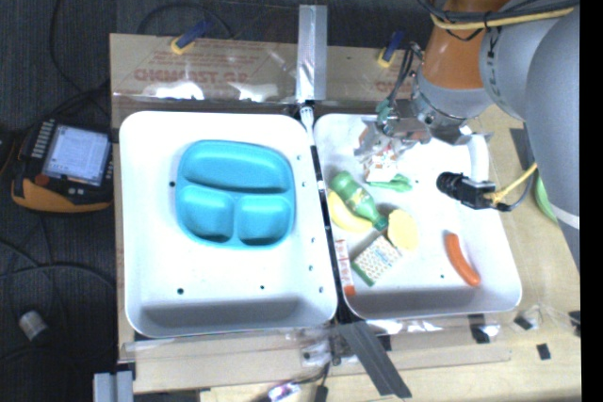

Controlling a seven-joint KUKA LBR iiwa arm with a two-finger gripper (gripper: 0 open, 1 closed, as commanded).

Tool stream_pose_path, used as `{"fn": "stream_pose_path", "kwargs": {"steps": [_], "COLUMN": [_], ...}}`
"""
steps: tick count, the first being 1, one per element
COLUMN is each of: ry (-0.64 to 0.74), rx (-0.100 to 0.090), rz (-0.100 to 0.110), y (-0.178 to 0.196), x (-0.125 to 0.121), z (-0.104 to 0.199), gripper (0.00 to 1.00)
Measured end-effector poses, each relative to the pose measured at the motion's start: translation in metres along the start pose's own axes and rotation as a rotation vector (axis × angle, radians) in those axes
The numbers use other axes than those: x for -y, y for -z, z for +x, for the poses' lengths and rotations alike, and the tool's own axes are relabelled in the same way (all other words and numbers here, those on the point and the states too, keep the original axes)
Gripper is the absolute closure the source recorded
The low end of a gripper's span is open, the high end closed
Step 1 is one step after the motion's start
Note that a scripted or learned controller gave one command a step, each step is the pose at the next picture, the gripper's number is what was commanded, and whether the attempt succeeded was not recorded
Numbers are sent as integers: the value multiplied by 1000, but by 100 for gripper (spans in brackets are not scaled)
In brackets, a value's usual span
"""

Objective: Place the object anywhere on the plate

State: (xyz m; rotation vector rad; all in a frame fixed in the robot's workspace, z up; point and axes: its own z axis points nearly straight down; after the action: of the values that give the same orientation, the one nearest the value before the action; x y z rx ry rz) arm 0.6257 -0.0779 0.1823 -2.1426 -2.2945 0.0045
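plate (234, 193) in left bin (151, 282), sausage (461, 258) in right bin (499, 282)

Gripper (384, 144) fingertips lost in clutter; you can't tell whether jaws are open or closed. Small red-white object (381, 168) just below gripper too blurred to identify. Arm (542, 61) cut off by right edge. Green item (544, 193) right of gripper half hidden behind arm. Carton (376, 260) label unreadable.
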Motion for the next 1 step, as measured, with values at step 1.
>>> {"fn": "stream_pose_path", "kwargs": {"steps": [1], "ry": [237], "rx": [0], "rz": [0], "y": [0], "x": [11], "z": [47], "gripper": [100]}}
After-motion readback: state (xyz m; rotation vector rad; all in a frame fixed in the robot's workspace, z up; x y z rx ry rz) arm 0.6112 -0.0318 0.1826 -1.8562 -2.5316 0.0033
